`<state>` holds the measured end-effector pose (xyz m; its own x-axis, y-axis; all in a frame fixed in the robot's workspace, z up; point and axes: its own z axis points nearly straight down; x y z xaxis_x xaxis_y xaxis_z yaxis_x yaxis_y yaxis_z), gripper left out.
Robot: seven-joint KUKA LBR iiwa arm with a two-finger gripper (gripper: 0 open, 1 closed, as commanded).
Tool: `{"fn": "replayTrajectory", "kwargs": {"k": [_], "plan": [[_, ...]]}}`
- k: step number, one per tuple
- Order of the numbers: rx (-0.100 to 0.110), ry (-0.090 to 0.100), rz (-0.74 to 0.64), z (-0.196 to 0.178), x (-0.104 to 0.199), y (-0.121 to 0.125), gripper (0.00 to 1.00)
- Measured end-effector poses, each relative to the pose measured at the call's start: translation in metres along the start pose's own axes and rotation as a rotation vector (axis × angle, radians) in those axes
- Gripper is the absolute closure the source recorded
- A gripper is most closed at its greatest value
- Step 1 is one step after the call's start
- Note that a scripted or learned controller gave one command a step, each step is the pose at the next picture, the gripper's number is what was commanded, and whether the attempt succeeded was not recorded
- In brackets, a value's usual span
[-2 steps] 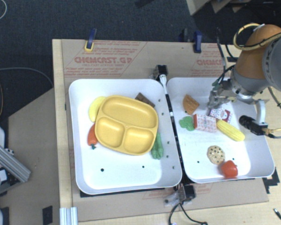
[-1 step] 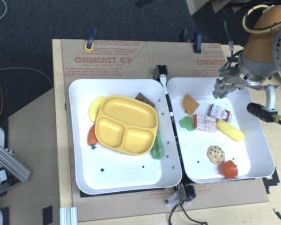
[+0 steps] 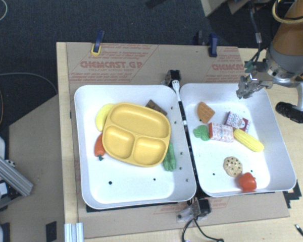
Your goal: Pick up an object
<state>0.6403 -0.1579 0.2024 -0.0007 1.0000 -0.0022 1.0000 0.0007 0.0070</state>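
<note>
Above the far right corner of the right bin [image 3: 280,135], the hand [image 3: 246,89] hangs at the end of the grey arm with its orange band [image 3: 293,26]; nothing sits between its fingers, and whether they stand wide or narrow cannot be told at this size.

Nearest to the hand, below and to its left, lies an orange-brown wedge-shaped piece [image 3: 205,112]. Almost straight below the hand is a small red and white packet [image 3: 237,121], and just beside that, toward the left, a second red and white packet [image 3: 221,132] that touches a green vegetable piece [image 3: 202,132] on its left side. A yellow corn cob [image 3: 248,139] lies just right of the packets, tilted. Farther from the hand, toward the near edge of the bin, sit a round cookie with dark chips [image 3: 233,166] and, close beside it, a red tomato-like piece [image 3: 248,182].

Well to the left of the hand, in the left bin [image 3: 86,135], a yellow compartment plate [image 3: 136,134] covers much of the floor. Peeking from under or beside it are a yellow piece [image 3: 103,116] and a red-orange piece [image 3: 99,147] on its far-left side, a green piece [image 3: 169,159] on the side nearer the hand, and a brown piece [image 3: 155,106] at its far edge.

Both bins rest on a table [image 3: 141,59] covered with printed cardboard.
</note>
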Motion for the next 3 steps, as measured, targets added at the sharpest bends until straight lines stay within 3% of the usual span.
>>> {"fn": "replayTrajectory", "kwargs": {"k": [1,3], "plan": [[0.002,0.0,-0.001,-0.025,0.0,0.001,1.0],[0.009,0.004,-0.004,-0.026,0.115,-0.017,1.0]]}}
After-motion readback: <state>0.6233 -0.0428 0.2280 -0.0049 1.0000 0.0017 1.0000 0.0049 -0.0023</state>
